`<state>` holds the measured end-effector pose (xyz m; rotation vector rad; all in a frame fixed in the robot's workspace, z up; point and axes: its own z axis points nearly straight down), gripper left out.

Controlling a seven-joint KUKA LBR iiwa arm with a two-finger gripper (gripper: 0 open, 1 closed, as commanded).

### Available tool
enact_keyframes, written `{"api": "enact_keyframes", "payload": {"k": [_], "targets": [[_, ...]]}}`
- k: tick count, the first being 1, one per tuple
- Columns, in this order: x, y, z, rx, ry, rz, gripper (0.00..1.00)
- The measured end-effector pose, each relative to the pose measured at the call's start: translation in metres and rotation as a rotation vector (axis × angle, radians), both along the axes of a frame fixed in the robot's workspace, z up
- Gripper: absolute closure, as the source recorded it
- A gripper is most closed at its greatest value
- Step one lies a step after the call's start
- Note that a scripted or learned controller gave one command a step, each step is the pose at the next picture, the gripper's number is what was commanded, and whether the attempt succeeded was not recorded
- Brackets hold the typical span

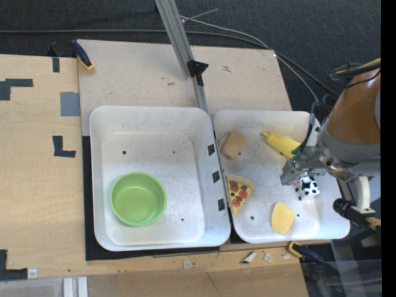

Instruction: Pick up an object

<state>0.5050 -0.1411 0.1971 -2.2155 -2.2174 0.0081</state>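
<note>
While hand (301, 177) hovers over right bin (260, 228) (fingers blurred), open-or-closed state unclear; black-white object (309, 189) partly hidden.

Two white bins (99, 166) (260, 119). One green bowl (138, 198), one pizza slice (238, 192), one brown block (232, 145), one yellow bottle (281, 143), one yellow wedge (283, 218), one black-and-white die (309, 189).
</note>
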Motion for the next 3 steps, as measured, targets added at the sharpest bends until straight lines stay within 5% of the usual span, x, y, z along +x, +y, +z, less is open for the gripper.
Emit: {"api": "enact_keyframes", "payload": {"k": [2,3], "targets": [[-0.013,0.0,-0.108,0.0,-0.005,-0.002,0.0],[-0.014,0.002,-0.097,0.006,0.003,-0.002,1.0]]}}
